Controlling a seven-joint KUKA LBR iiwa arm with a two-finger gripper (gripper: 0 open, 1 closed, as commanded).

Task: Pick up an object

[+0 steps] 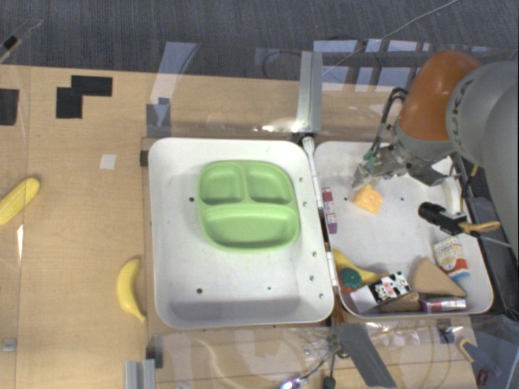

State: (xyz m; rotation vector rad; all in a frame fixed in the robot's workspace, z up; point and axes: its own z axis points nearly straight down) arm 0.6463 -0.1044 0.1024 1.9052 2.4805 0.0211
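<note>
Camera view: the bench [73, 241] carried two shallow white bins side by side. The left bin [174, 217] held one green divided plate [247, 203], lying flat near the bin's centre.

The arm [486, 112] entered from the right, with its orange band [430, 96] above the far part of the right bin [397, 237]. The gripper [373, 171] was positioned low over the far half of that bin. How far it was open could not be determined at this resolution, and nothing could be seen held in it.

The orange-yellow block [369, 198] lay on the floor of the right bin, just beside the gripper tip on its near side. Contact between the two could not be confirmed.

Other contents of the right bin were as follows:
- a slim pink-banded tube [328, 209] lying along the left wall;
- a small banana [349, 262] near the front left corner, with a green round item [350, 279] touching it;
- a black-and-white patterned box [392, 285] at the front wall;
- a brown wedge [438, 279] just to the right of that box;
- a small white carton [448, 254] near the right wall.

On the bench to the left of the bins, a yellow banana [130, 288] lay just beside the left bin. A second yellow item [18, 199] lay at the frame's left edge, well apart from both bins.
</note>
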